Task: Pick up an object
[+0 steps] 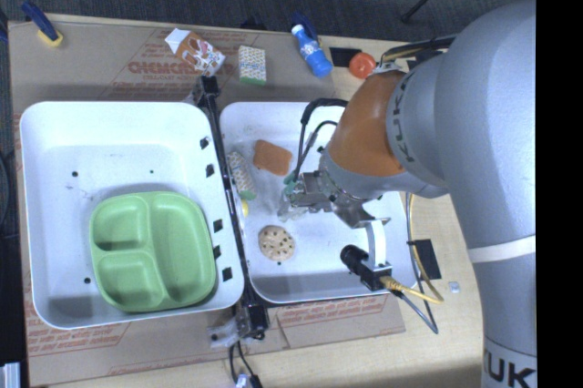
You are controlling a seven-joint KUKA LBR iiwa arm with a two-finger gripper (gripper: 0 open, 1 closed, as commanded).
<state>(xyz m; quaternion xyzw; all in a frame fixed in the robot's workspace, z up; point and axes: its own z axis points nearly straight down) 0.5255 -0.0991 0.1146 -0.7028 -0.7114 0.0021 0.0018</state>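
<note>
The gripper (293, 198) is being held low inside the right bin (314, 286), close to that bin's middle and slightly toward its left wall; whether it is apart, together or clamped on anything cannot be told, since the wrist and the orange band (364, 127) are covering it from above. A round speckled cookie (275, 242) is lying on the bin floor just below the gripper, toward the near edge, apart from it. An orange-brown block (271, 157) is lying nearer the far edge, just up from the gripper. A pale, patterned narrow object (240, 174) is lying along the left wall of the same bin. In the left bin (55, 140), a green divided tray (150, 250) is sitting toward the near right corner. On the bench behind the bins, a blue bottle (312, 51), a small patterned box (252, 65) and a crumpled wrapper (194, 52) are lying along the far edge.
</note>
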